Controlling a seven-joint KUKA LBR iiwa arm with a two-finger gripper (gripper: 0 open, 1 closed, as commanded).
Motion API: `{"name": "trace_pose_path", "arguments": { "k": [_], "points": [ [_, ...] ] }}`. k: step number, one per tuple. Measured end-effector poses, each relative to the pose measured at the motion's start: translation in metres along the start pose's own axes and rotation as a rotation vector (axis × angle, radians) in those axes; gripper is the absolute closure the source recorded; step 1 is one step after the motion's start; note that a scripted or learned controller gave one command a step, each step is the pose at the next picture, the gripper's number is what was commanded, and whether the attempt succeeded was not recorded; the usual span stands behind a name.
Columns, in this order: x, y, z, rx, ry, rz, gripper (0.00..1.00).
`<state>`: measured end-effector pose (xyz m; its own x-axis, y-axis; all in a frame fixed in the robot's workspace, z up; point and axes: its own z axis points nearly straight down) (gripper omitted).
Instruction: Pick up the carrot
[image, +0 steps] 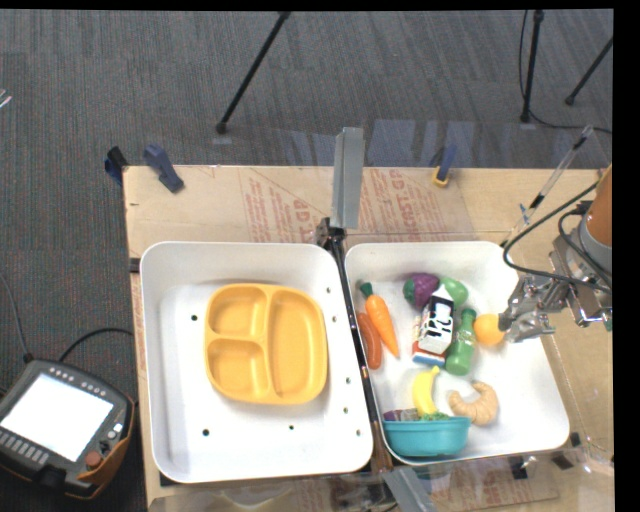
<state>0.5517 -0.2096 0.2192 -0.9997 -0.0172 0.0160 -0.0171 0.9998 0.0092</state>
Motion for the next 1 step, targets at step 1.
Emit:
{"name": "trace_pose_path", "arguments": {
  "k": [1],
  "points": [
    [0.0558,-0.0014,0.134,0.007,-0.013,-0.076,1.0]
  ]
}}
